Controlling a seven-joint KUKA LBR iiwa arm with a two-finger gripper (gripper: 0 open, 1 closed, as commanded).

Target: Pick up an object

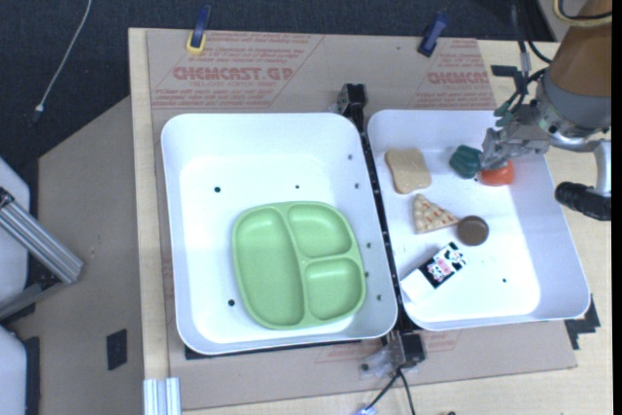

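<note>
My gripper hangs low over the far right part of the right bin, right above a red-orange object and beside a teal object. Nearer the bin's middle lie a tan bread slice, a pizza wedge and a brown round piece. A small black-and-white carton lies toward the front. The arm's orange band rises at the right edge.
The left bin holds a green three-section plate. A black divider clamp sits between the bins at the back. Blue clips pin the cardboard sheet at the far edge.
</note>
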